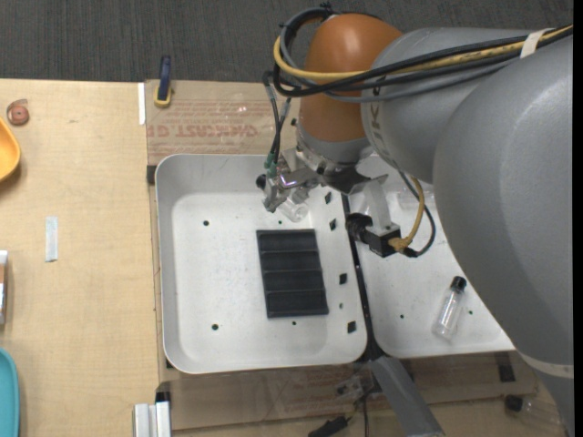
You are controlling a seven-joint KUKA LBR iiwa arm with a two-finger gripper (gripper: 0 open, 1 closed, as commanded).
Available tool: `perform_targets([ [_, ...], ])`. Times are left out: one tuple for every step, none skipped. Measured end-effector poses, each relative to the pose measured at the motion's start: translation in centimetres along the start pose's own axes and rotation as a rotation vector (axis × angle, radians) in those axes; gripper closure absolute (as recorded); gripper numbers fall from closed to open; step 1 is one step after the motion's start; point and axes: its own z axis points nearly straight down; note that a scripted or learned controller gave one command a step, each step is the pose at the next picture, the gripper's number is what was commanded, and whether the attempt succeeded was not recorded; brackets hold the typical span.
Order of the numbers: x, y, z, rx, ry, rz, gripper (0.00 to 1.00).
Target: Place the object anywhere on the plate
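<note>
My gripper hangs just above the dark plate's upper edge; plate runs lengthwise toward frame bottom. Looks clamped on a small clear object.

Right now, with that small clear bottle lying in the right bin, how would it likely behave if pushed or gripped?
The clear bottle lies on its side on the right bin, so a push would probably roll it. It looks see-through and small, likely light. Its smooth round wall may slip in a pinch.

Blue clamp on cardboard; orange dish at bench left edge.
</note>
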Motion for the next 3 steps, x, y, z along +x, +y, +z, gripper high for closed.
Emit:
perform_targets([
  [4.7, -2.2, -7.1, 0.0, 0.0, -0.089, 1.0],
  [6.6, 1.1, -4.6, 0.0, -0.001, 0.051, 1.0],
  [9.9, -4.0, -13.1, -0.001, -0.001, -0.091, 1.0],
])
